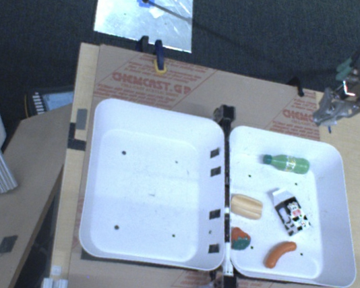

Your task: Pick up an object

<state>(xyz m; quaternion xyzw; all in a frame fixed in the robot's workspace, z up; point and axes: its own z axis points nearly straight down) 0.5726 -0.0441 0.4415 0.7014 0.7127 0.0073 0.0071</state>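
Dark carpet surrounds a pale bench (pixel 42 151) carrying two shallow white bins on a cardboard sheet (pixel 176 84). From the camera view, the left bin (pixel 112 122) and right bin (pixel 338 200) meet at a clipped seam. In the right bin, a green bottle (pixel 287 163) lies on its side toward the far wall; below it sit a small black-and-white carton (pixel 291 212), a bread roll (pixel 247 206), a red-and-green piece (pixel 240 238) beside the seam, and an orange sausage (pixel 280 254). Nothing covers them. The gripper (pixel 327 111) hangs beyond the right bin's far corner, holding nothing; whether it is spread, I cannot tell.
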